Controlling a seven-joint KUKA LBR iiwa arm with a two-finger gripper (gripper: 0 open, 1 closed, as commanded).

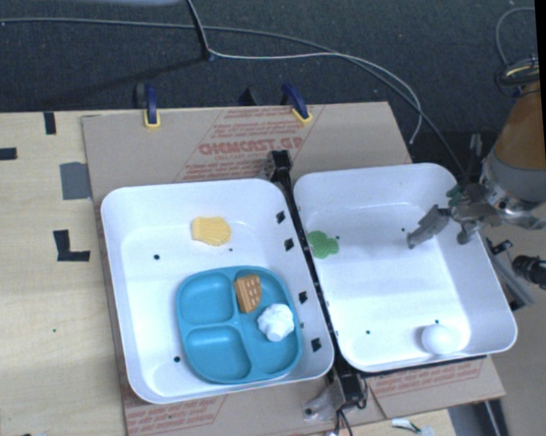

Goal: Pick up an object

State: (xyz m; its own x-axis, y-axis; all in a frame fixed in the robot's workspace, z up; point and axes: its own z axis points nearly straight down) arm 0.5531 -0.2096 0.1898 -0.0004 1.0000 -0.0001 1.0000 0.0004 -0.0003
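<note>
Candidate objects: a green piece (323,244) is lying in the right bin (386,344), hard against its left wall, and a white ball (441,337) is sitting near that bin's front right corner. Both are resting on the bin floor, well apart from each other.

My gripper (441,228) is hovering over the right side of the same bin, near its right rim. Its two fingers are standing spread apart with nothing between them; one finger (424,228) is reaching out toward the left. The green piece is lying to the left of it, apart; the white ball is lying toward the front, also apart.

In the left bin (131,270), a blue divided tray (208,344) is occupying the front half. A brown waffle-like piece (249,292) is sitting in its upper right compartment, and a white lump (276,322) is resting just below that, at the tray's right edge. A yellow piece (212,230) is lying on the bin floor behind the tray.

Both bins are sitting on a cardboard sheet (239,140) on the desk (35,297). Two clamps (151,109) are holding the sheet's far edge.
</note>
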